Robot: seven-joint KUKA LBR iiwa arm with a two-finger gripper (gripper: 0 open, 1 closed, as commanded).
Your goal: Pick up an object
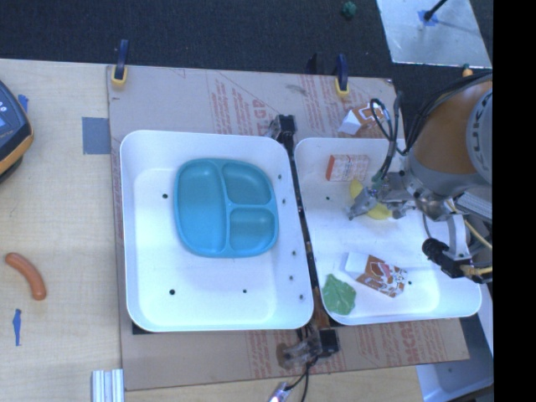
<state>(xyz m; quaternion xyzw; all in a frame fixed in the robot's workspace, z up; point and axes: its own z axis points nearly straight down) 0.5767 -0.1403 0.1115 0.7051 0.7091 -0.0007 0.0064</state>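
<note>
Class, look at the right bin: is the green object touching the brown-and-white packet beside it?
Apart. The camera view shows a strip of white bin floor between the green object and the brown-and-white packet.

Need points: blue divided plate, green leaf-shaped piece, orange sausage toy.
blue divided plate [203,208], camera view, large left compartment.
green leaf-shaped piece [339,295], camera view, its middle.
orange sausage toy [27,275], camera view, mid-length.

This looks like a robotics lab or test bench. A cardboard sheet [251,99] is fixed to a wooden table [59,224] with clamps [121,64], and two white bins [134,224] sit on it. Cables [293,367] run at the front edge, and the grey and orange arm [452,141] reaches in beside dark carpet [209,15].
</note>
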